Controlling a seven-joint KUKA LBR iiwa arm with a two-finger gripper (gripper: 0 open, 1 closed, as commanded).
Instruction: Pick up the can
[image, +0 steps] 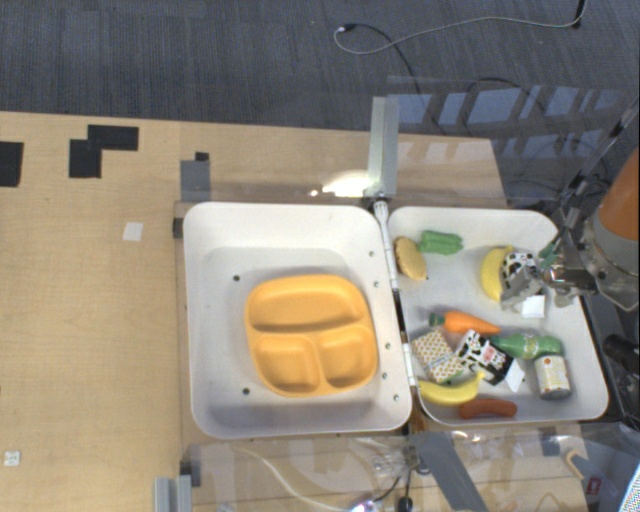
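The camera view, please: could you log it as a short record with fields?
left bin: holds an orange divided tray
right bin: can, bananas, carrot, green bottle, other small items
can: near the bin's right front corner, beside the green bottle
gripper: over the right bin, behind the can, apart from it
task state: can not yet picked up

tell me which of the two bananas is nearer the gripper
The banana at the right bin's upper right, beside the gripper. The other banana lies apart, near that bin's front edge beside the red sausage.
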